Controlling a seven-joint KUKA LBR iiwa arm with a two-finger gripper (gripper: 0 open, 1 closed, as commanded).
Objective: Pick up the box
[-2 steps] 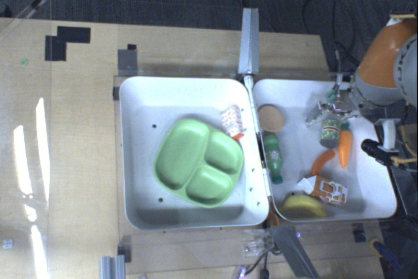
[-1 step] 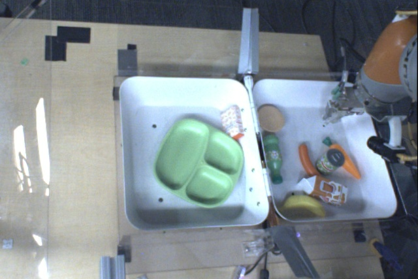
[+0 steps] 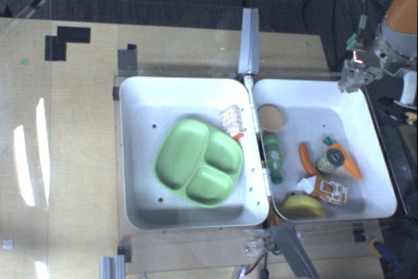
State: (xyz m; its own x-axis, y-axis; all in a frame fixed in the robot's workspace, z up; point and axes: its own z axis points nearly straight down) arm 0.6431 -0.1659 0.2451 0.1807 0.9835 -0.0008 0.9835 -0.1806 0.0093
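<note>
Lying near the right bin's (image 3: 377,140) front edge, the box (image 3: 328,191) is sitting untouched, while the gripper (image 3: 354,80) is hovering over that bin's far right corner, grip indiscernible.

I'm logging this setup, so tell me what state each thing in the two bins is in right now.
Green three-compartment plastic plate: flat in the left bin.
Small orange and white carton box: lying flat in the right bin, ungrasped.
Green plastic bottle: on its side.
Dark round-capped bottle: upright.
Yellow banana: lying flat.
Hand: above the right bin's far rim.
</note>
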